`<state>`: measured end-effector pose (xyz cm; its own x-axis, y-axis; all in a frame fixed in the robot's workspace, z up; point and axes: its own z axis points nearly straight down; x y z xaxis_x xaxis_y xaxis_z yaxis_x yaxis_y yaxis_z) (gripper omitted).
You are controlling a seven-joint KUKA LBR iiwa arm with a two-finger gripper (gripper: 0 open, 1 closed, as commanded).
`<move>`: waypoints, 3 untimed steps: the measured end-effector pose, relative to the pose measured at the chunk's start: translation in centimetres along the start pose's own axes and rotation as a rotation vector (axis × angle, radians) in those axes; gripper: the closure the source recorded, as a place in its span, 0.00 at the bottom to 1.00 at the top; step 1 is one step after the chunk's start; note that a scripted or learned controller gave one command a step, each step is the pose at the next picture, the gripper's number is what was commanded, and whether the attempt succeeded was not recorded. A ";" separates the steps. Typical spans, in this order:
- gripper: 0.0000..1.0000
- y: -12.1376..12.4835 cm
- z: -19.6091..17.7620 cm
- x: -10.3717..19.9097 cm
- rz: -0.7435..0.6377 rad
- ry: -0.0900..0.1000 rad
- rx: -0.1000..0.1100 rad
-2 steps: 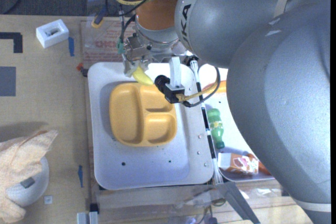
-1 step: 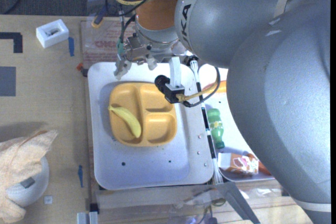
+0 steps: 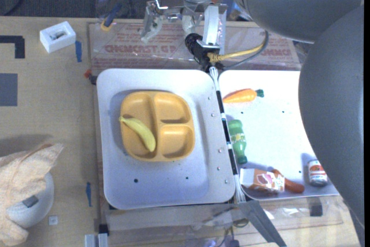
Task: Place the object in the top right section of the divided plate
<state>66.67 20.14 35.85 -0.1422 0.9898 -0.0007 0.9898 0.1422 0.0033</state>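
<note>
While banana [image 3: 139, 131] occupies divided plate's [image 3: 156, 125] left section, far right section bare; pincer [image 3: 171, 21] open, parked beyond bins; carrot [image 3: 240, 96] handiest.

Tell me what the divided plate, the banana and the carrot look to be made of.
Divided plate: likely moulded plastic, matte yellow, with rounded rims. Banana: probably plastic toy food, uniform yellow with a slight sheen. Carrot: apparently plastic too, smooth orange with a green tip.
</note>
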 end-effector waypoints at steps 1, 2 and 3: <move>0.00 -0.1 -7.7 0.2 0.440 0.000 0.001; 0.00 -0.7 -7.7 -1.4 0.941 0.000 0.006; 0.00 -5.0 -7.6 -2.2 1.234 0.000 0.004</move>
<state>61.98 17.24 43.48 0.8874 0.4610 0.0002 0.4610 -0.8874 -0.0013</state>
